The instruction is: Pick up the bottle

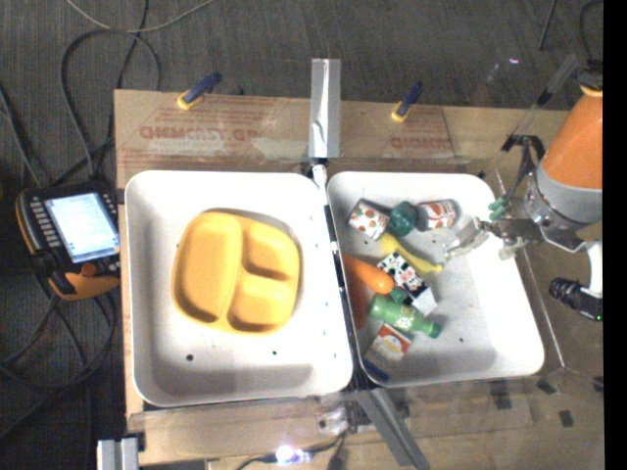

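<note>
Claw above right bin's edge

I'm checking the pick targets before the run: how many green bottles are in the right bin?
1. The green bottle lies on its side in the right bin, low in the pile just below the carrot. Another could be hidden under the clutter.

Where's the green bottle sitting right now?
In the camera view, the green bottle lies on its side in the right bin, toward its lower left, just below the carrot and above a small carton.
</note>
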Robot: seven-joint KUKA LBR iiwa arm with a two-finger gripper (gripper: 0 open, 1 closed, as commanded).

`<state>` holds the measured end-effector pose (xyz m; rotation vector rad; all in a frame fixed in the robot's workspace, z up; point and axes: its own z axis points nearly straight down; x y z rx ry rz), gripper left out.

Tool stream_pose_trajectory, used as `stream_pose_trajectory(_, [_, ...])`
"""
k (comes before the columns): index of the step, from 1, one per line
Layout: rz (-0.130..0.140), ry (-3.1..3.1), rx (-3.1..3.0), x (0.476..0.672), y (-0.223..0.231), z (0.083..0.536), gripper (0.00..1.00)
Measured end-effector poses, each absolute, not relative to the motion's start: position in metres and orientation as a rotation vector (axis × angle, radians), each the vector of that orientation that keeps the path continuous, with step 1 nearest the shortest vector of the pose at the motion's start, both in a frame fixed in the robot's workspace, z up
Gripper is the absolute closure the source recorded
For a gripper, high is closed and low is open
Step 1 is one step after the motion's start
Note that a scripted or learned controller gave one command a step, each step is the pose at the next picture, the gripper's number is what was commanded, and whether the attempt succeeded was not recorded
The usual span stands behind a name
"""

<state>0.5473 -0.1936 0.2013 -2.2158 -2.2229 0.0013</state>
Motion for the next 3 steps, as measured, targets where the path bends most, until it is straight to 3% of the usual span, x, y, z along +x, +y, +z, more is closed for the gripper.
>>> stream_pose_trajectory(1, [-0.030,-2.085,-2.388,0.521,-0.151,0.115,0.00])
stream_pose_trajectory(2, [-0.011,-2.411,-2.035,0.488,-0.109,0.090,0.00])
stream_pose_trajectory(3, [0.001,-2.321,-2.110,0.483,-0.104,0.117,0.00])
